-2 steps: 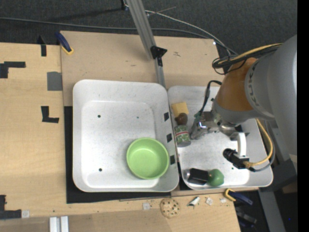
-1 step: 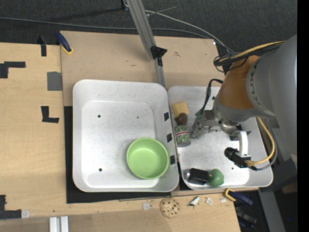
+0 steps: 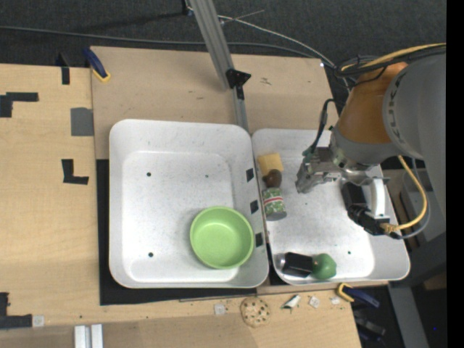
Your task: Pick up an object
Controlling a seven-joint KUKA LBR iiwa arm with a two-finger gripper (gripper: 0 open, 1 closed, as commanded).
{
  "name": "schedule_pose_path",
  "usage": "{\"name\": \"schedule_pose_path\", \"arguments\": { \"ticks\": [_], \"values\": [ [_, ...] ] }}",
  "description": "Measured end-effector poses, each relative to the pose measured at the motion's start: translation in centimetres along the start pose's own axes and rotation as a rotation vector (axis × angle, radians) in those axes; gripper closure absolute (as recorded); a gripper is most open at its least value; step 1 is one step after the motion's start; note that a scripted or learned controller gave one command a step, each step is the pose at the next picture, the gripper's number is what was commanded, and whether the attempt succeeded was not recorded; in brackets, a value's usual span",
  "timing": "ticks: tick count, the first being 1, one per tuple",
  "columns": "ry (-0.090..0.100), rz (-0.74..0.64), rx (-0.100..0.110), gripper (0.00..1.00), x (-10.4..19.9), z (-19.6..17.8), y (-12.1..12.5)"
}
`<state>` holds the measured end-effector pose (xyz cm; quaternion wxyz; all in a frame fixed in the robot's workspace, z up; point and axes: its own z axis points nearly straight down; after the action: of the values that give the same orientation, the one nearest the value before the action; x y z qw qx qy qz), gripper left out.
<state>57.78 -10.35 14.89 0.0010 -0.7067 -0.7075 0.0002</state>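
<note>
Hovering over the right white plastic bin [image 3: 377, 263], the arm's two-finger gripper [image 3: 310, 180] hangs just right of a small cylindrical green-labelled container [image 3: 274, 203] lying by the bin's left wall, below a brown lump [image 3: 272, 177] and yellow block [image 3: 270, 162]. Whether the tool is open, I cannot tell. The container looks light, stiff and liable to roll; take it across its body. Room beside the wall is tight.

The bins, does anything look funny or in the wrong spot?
Yes. A round cookie-like thing and small white scraps lie on the bench, outside the right bin. The green bowl sits properly in the left bin.
</note>
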Motion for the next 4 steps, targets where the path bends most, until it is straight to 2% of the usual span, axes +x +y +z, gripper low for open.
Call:
{"name": "schedule_pose_path", "arguments": {
  "ticks": [2, 3, 4],
  "values": [
    [0.000, 0.000, -0.003, 1.00, 0.0, -8.5, -0.1],
    [0.001, -0.004, 0.003, 1.00, 4.5, -8.2, -0.4],
    [0.001, -0.006, 0.005, 1.00, 10.9, -7.8, -1.4]
  ]
}}
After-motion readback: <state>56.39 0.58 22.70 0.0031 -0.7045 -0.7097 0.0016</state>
